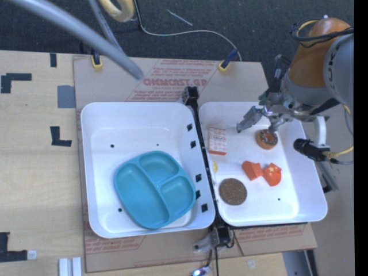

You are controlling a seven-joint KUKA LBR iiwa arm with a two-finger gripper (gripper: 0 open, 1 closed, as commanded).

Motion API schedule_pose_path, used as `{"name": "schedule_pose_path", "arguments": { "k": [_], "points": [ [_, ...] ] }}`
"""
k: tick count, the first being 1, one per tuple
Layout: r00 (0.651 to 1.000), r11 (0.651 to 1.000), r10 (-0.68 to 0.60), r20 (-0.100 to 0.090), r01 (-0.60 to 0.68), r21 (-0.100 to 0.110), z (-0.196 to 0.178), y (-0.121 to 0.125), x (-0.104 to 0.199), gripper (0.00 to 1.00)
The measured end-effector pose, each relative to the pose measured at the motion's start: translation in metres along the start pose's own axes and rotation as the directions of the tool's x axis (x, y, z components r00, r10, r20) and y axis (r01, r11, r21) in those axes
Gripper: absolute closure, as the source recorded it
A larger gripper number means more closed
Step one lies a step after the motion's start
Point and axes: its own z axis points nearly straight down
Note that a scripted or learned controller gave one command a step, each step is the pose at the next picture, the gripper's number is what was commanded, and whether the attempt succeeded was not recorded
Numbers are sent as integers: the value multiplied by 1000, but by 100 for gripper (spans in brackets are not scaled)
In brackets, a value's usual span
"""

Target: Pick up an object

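Note:
The right bin [307, 209] holds several small items: a white packet with red print [217, 140], a brown round patty [233, 191], an orange-red piece [251, 169], a red piece [272, 174], a tiny yellow bit [214, 167] and a tan donut-like disc [267, 138]. My gripper [261, 121] hangs over the bin's upper right part, just above and left of the disc. Its fingers [248, 121] stand spread apart, with nothing between them.
A blue divided plate [154, 188] lies in the left bin [95, 154]. A black clip-lined divider [198, 154] separates the bins. The grey arm with its orange band [313, 50] comes in from the right. A cable [190, 36] runs behind the bench.

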Motion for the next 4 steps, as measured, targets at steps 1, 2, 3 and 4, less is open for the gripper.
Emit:
{"name": "schedule_pose_path", "arguments": {
  "k": [1,2,3,4],
  "points": [
    [1000,1000,2,1,-2,5,55,-8,-7,0],
    [1000,1000,1,2,-1,1,109,-9,-7,0],
    [1000,1000,0,1,0,0,96,-8,-6,100],
    [1000,1000,0,2,0,-6,34,-6,-10,100]
  ]
}}
